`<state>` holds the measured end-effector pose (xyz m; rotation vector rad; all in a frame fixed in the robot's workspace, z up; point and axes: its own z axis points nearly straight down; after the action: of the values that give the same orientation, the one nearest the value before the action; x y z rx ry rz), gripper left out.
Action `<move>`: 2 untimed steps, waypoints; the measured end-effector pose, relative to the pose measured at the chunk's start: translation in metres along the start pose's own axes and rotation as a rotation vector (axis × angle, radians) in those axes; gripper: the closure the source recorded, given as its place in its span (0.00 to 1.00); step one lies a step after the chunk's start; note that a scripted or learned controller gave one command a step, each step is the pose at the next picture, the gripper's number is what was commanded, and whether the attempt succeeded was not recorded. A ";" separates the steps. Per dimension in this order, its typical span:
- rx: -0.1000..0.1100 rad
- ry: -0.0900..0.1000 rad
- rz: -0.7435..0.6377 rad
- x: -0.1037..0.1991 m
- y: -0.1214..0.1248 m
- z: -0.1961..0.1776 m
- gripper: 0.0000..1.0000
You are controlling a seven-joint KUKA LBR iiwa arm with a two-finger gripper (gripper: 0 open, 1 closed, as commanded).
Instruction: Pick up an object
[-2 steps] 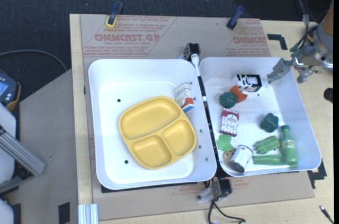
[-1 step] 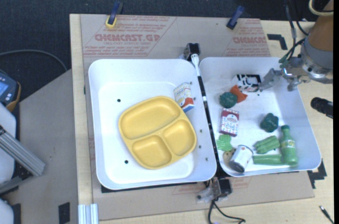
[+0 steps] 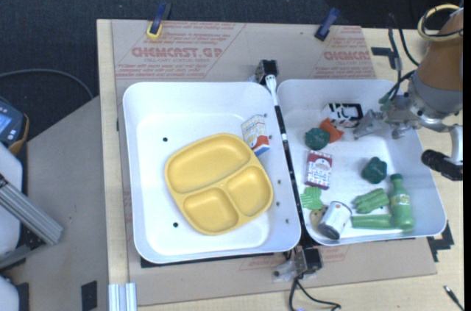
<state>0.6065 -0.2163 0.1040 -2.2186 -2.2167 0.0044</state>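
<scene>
Gripper [image 3: 384, 123] hangs over the far side of the right bin [image 3: 353, 82]; I cannot tell if it is wide or narrow. The red packet [image 3: 319, 170] lies well to its left. The black-and-white card [image 3: 344, 111] is just left of it. The green lump [image 3: 374, 170] sits near, toward the front.

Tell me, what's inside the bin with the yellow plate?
The left bin holds the yellow plate and a small carton beside its far edge. Whatever lies beneath the plate is covered.
</scene>
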 end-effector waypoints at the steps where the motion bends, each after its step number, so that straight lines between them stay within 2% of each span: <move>1: -0.003 0.005 -0.003 0.004 0.001 0.020 0.00; 2: -0.007 0.000 -0.003 0.002 0.002 0.008 1.00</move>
<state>0.6081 -0.2141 0.0959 -2.2187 -2.2232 -0.0034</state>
